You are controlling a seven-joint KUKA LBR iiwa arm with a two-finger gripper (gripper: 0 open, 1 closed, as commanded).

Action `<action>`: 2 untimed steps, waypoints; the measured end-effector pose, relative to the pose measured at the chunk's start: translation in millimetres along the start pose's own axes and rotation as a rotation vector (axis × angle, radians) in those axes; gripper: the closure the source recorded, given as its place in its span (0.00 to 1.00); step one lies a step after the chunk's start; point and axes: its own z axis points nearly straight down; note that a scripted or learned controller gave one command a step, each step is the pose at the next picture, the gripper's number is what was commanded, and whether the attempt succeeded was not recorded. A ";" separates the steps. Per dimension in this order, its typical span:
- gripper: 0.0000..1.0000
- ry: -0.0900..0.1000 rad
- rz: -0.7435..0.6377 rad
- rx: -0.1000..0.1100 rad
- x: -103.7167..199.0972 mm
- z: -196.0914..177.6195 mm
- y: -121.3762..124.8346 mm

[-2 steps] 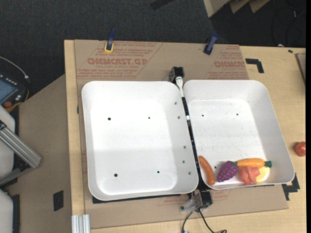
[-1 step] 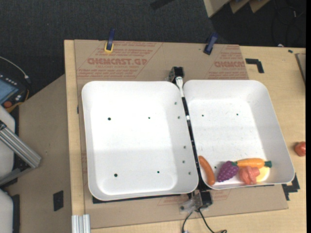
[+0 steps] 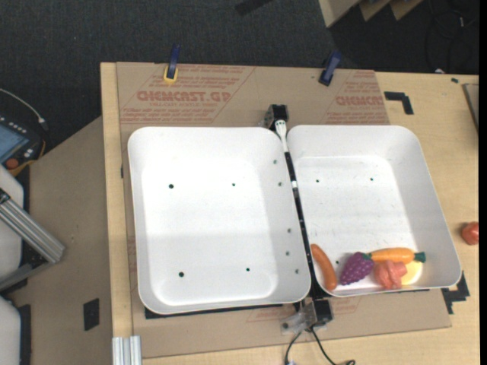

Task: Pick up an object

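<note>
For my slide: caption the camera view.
Toy foods, including grapes and a carrot, cluster in the right bin's near corner.

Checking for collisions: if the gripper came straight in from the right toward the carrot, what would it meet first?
Likely the small red object on the bench beside the right bin, then that bin's rim, before the carrot; height is unclear.

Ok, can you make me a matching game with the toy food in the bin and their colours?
Things:
1. grapes
2. carrot
3. sausage

Colours:
A. orange with a green tip
B. reddish-brown
C. purple

Pairs: 1-C, 2-A, 3-B. All three lie along the near edge of the right bin.
</note>
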 end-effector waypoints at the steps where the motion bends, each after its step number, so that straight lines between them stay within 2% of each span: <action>1: 1.00 -0.005 -0.001 -0.010 -0.6 -28.5 0.2; 2: 1.00 -0.005 0.000 -0.011 -0.6 -47.2 0.1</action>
